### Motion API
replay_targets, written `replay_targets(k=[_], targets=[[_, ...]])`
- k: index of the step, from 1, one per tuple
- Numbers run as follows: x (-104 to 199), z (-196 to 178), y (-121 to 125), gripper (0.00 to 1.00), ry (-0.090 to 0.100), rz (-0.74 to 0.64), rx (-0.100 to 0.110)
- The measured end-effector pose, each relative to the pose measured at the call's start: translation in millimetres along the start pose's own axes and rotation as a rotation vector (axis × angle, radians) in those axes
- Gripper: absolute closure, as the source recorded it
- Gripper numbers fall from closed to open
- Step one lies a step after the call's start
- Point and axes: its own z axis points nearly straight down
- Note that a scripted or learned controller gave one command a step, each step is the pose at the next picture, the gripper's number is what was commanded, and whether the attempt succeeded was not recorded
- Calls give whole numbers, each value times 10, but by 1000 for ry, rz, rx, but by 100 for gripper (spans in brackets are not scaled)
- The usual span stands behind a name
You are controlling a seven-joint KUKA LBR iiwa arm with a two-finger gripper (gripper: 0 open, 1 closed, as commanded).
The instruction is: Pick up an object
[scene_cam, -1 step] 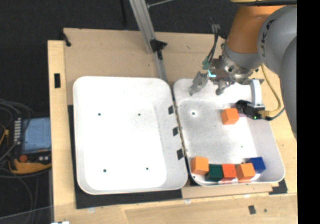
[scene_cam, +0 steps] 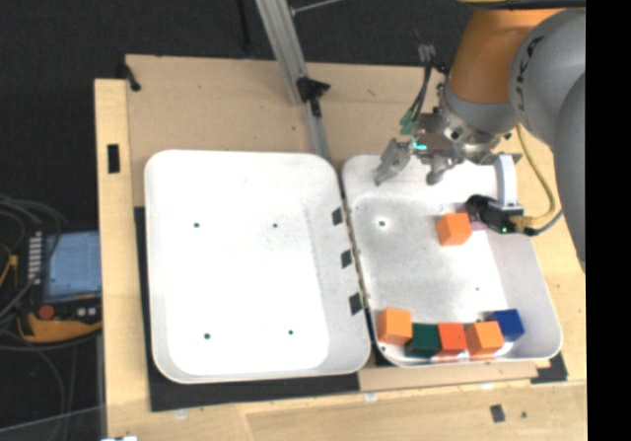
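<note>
The fingers [scene_cam: 414, 165] are spread wide with nothing between them, at the far edge of the right bin [scene_cam: 394, 261]; the lone orange block [scene_cam: 455, 229] lies apart, nearer me.

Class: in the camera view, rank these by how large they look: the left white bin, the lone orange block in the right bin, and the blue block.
1. Left white bin, by far the largest.
2. Lone orange block.
3. Blue block.
The two blocks look nearly alike, so their order is unsure.

Orange cube [scene_cam: 454, 228] flat, right bin [scene_cam: 513, 271]
</note>
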Motion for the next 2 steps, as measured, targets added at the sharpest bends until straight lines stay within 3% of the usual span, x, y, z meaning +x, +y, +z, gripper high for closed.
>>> replay_targets(k=[2], targets=[[-85,976,151,0,-4,2,5]])
